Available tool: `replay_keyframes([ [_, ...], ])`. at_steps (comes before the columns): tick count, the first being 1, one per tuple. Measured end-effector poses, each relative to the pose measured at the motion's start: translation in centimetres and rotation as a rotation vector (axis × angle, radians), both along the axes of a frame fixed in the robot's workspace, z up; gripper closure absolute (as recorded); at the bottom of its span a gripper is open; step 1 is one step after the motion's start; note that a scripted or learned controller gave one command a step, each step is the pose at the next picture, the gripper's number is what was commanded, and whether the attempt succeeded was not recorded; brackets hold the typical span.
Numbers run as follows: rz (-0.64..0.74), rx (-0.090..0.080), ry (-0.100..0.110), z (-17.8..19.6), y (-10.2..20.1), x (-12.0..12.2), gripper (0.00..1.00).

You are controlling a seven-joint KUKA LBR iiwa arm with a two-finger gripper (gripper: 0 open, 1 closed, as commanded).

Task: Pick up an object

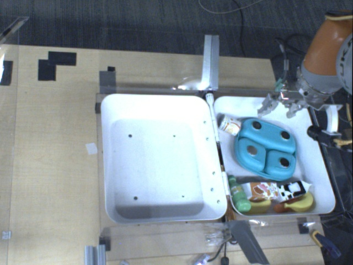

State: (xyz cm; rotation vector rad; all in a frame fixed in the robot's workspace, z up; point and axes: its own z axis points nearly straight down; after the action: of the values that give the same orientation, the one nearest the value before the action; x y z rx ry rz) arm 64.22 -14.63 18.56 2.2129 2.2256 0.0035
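A pale wooden surface [49, 164] carries two shallow white bins side by side, with dark carpet beyond its far edge and a thin cable looped on that carpet. Black tape marks lie on the surface well to the left of the left bin [157, 159]. All positions below are given relative to the metal divider post [211, 65] that rises at the far end of the seam between the bins.

The left bin, to the left of the post, shows a bare white floor with a few small dark dots.

The right bin [325, 170], to the right of the post, holds several items. Nearest the post, just beside the seam, lies a small white and tan packet [230, 127]. Further right and nearer the camera lies a large turquoise plastic tray [266, 148] with three rounded hollows, each with a dark hole at its centre; it sits tilted across the middle of the bin. Along the bin's near wall lie a green bottle-like item [238, 195], an orange printed pouch [263, 190], a black and white piece [292, 189] and a yellow piece [302, 203], packed close together.

The gripper [280, 105] hangs over the far right corner of the right bin, beyond the turquoise tray and apart from it. Its jaws stand spread, with nothing between them. The arm's orange band shows at the right edge.
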Motion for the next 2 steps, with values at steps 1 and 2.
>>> replay_keyframes([
  [1, 0.061, -0.002, -0.004, -5.9, -2.0, -4.2, 0.0],
  [2, 0.037, -0.01, -0.039, -6.7, -2.4, -2.1, 0.0],
])
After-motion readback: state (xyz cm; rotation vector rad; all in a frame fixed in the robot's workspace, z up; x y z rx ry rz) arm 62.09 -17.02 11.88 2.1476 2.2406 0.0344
